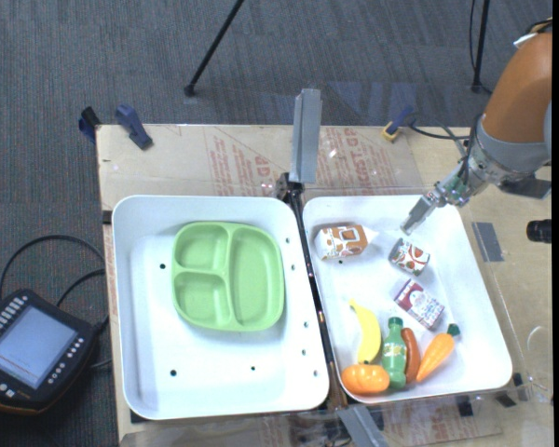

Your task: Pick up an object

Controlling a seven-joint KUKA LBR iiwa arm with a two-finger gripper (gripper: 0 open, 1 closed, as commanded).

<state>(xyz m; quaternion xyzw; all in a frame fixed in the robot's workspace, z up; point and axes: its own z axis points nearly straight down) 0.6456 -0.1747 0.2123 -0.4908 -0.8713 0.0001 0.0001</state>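
The right bin [466,250] holds several small items: a brown and white carton [341,241], a small can on its side [409,256], a red and white box [418,304], a banana [366,331], a green bottle [394,350], an orange fruit [365,378], a red sausage [410,352] and a carrot [434,356]. My gripper [415,219] hangs over the bin's far right part, just above and beyond the can. Nothing shows between its tips.
The left bin [140,250] holds a green sectioned tray [228,275]. A grey post [306,138] stands behind the gap between the bins. A teach pendant [28,347] lies on the floor at the left. Clamps sit on the bench's back edge.
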